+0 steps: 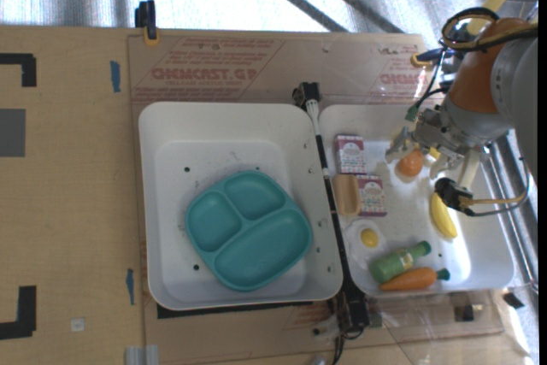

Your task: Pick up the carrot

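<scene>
The grey arm (513,85) reaches in from the right, its orange band sitting just above the wrist, with black and yellow cables looping around it. The tool (416,151) points down and left, low near the surface.

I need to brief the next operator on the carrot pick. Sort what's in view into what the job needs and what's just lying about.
For the job:
- carrot, lying at the near edge of the right bin
- tool, over the far part of that bin

Lying about:
- green bottle, beside the carrot
- banana
- orange fruit, under the tool
- two small cartons
- teal divided plate in the left bin
</scene>
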### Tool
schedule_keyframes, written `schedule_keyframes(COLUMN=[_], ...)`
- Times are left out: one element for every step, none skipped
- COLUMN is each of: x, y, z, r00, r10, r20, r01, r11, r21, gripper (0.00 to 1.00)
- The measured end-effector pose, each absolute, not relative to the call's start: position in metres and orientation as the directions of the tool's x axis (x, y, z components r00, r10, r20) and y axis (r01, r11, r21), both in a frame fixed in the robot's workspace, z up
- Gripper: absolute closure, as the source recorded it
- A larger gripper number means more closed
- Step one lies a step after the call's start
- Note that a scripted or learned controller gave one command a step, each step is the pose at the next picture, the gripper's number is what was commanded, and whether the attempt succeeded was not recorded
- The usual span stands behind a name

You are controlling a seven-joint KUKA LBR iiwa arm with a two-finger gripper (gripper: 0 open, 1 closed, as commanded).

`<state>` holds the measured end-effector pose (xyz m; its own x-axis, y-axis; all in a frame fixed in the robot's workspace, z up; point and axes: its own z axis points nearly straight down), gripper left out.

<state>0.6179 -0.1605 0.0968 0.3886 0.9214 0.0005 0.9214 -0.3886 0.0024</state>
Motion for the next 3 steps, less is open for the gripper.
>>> schedule_keyframes(x=[0.641,0.666,0.665], y=[-0.193,-0.202,-0.197], z=[0.087,0.087,0.087], r00=[0.165,0.197,-0.110], r10=[0.986,0.980,0.994], r20=[0.003,0.031,0.012], r01=[0.986,0.980,0.994], r11=[-0.165,-0.196,0.111], r21=[0.000,-0.045,-0.023], gripper=[0.00,0.00,0.00])
